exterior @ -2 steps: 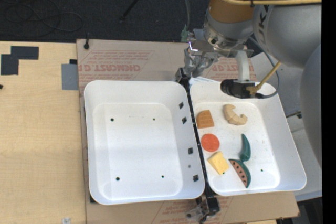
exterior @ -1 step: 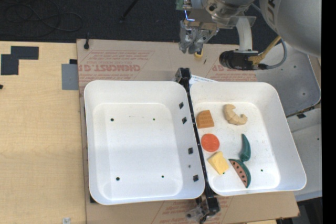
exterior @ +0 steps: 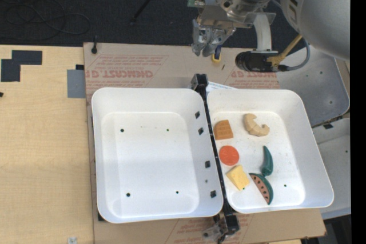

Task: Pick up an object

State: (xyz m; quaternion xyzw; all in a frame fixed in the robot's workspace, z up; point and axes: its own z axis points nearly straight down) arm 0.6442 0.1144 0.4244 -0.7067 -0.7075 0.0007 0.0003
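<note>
In the camera view, the tool [exterior: 207, 46] is seen raised above the far edge of the bench [exterior: 46, 140], beyond both bins; whether it is open or closed cannot be told, and nothing is seen held in it. All the objects are gathered in the right bin [exterior: 309, 140]: an orange block [exterior: 223, 130], a tan curved piece [exterior: 255, 125], a red disc [exterior: 229, 155], a yellow wedge [exterior: 238, 178], a green pepper [exterior: 266, 160] and a watermelon slice [exterior: 262, 187]. The orange block is judged the closest candidate, lying nearer and slightly right of the tool. The left bin [exterior: 103, 151] lies beside it.
</note>
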